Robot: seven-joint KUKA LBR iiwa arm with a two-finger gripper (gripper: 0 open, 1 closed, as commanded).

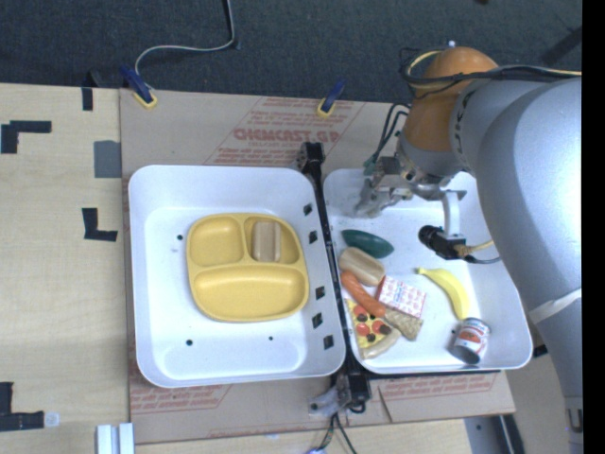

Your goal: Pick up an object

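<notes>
Camera view, nearest edge first: brown cardboard (236, 400) with faint red print, too small to read there, lies under both bins. In the right bin (501, 301), a smooth white shallow tray, the near right corner holds a small metal can (470, 339) lying tilted, its label unreadable. Left of it lies a flat wedge of toy pizza (371, 331), touching a rough brown cracker (405, 324). Just beyond is a small white box with a pink pattern (404, 297); no writing on it can be made out. A curved yellow banana (450, 289) lies to its right. A glossy orange sausage (364, 294) runs slantwise beside a tan bun (362, 265), and farther on lies a dark green oval piece (369, 244).

The left bin (156, 282) holds a yellow three-part plastic plate (248, 287) with a brown ridged piece (267, 241) in its far right compartment.

The gripper (378, 197) hangs over the far left corner of the right bin, beyond the green piece, holding nothing; whether it is wide or narrow I cannot tell.

Farther off, the cardboard reads "CHEMCAST" in red.
</notes>
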